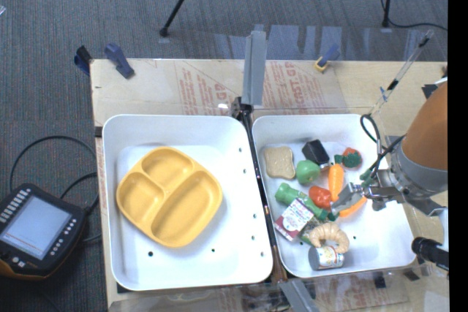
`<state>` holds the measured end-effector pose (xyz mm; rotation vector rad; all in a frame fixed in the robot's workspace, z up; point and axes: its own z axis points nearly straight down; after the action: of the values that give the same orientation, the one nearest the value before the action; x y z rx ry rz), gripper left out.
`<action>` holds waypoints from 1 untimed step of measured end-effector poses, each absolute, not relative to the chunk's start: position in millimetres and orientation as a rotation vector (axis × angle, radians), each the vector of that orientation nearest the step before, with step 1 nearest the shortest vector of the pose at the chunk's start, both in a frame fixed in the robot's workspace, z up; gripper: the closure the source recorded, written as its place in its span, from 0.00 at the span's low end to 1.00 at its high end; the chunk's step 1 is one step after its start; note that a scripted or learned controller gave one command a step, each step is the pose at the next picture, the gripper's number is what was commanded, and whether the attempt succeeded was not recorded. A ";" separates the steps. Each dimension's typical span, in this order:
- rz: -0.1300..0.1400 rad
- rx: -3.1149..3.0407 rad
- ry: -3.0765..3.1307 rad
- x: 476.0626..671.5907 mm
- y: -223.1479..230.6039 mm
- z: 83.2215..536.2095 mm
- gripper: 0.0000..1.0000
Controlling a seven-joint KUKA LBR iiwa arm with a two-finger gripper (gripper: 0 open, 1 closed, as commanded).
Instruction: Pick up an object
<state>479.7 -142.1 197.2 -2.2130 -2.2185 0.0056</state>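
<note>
On the floor at the far left lies a handheld control pad (pixel 33 229) with a pale screen, its black cable looping up toward the surface (pixel 168 84). Two blue clamps (pixel 117 59) grip the far left edge of that surface. The left bin (pixel 121 131) carries a yellow divided plate (pixel 169 194) with three compartments, lying flat and slightly turned. A grey upright post (pixel 254 69) stands at the far edge, between the two bins. The right bin (pixel 387 248) holds a loose cluster of toy food: a slice of bread (pixel 278 161) on the left, a black block (pixel 316 151) just beyond a green round fruit (pixel 308 171), a small red and green piece (pixel 350 156) farther right, a green piece (pixel 287 193) nearer the bin's left wall, a red tomato-like piece (pixel 319 196), a printed packet (pixel 294 218), a croissant (pixel 326 234) and a small can (pixel 327 257) lying on its side at the near edge. An orange carrot (pixel 335 180) stands out in the middle of the cluster, and a second orange piece (pixel 353 207) lies just right of it. The claw (pixel 345 202) reaches in from the right, low over the cluster beside the tomato and the orange pieces; whether it is spread or pinching anything I cannot tell. The grey arm (pixel 417 175) with its orange band fills the right side.
</note>
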 end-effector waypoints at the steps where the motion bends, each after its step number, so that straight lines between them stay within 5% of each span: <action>1: 0.007 -2.475 -1.920 547.6 -157.6 99.3 0.00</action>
<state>547.6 -157.6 99.3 -2.4750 -1.9200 0.0075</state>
